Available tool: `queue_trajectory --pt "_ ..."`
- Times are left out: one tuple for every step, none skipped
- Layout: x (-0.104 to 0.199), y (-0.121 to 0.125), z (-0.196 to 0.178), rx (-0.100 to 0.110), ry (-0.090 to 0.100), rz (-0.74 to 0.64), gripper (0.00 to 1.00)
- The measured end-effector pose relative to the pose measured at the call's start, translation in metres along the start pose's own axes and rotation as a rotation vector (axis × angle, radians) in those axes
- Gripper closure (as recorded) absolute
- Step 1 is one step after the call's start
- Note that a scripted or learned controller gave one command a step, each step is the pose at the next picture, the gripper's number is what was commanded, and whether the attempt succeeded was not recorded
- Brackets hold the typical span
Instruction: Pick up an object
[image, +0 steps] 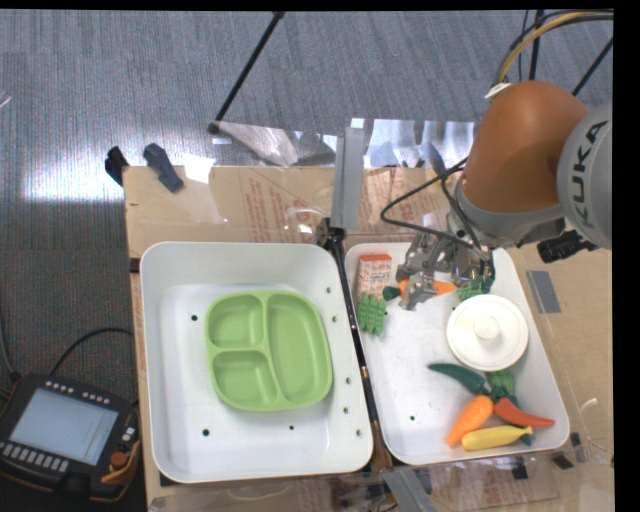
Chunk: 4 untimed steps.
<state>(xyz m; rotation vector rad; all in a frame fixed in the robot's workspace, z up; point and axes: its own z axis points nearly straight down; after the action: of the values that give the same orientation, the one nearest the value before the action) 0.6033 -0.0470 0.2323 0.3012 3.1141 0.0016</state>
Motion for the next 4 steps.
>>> queue_trajectory --pt "0.067 0.028 -0.023 -0.002 0.011 -0.419 1.00" --pt "0.097 0.033 0.046 -0.006 0.017 -0.763 1.00" --pt "0.132 0.055 -0.013 -0.006 0.011 -1.009 1.00" --pt "0.054 0.070 -0.042 -0.009 0.011 -1.203 1.00"
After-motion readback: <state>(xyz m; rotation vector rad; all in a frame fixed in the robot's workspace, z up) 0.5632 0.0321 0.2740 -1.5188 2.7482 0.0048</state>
